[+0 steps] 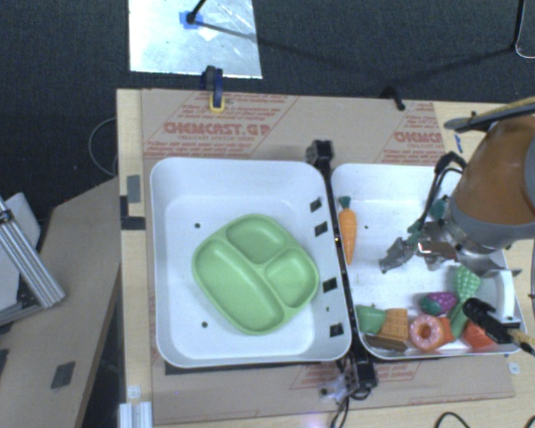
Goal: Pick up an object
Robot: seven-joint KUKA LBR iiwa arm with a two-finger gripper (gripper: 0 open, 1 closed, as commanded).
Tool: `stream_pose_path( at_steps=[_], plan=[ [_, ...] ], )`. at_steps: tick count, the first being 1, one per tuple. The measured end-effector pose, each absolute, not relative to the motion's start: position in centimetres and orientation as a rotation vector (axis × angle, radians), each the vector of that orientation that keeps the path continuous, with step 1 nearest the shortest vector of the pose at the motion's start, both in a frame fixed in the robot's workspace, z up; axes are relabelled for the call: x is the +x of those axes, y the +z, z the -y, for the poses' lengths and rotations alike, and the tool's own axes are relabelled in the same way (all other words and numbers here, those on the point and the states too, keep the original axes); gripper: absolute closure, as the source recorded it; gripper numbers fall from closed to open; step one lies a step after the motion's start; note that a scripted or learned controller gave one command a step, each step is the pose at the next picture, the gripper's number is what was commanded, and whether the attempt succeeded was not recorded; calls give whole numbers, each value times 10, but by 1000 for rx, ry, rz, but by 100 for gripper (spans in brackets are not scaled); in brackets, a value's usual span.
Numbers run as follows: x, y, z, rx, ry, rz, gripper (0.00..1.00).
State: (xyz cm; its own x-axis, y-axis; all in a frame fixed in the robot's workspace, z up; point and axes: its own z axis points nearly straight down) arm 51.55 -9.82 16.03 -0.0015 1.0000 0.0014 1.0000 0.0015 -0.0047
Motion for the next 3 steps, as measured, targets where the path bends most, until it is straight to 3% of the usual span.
stream_pose_path(
  at_steps=[2,3],
  plan=[
    [515,83,90,-2218,1,2221,0],
    [516,95,90,-2221,-3,2223,100]
  ],
)
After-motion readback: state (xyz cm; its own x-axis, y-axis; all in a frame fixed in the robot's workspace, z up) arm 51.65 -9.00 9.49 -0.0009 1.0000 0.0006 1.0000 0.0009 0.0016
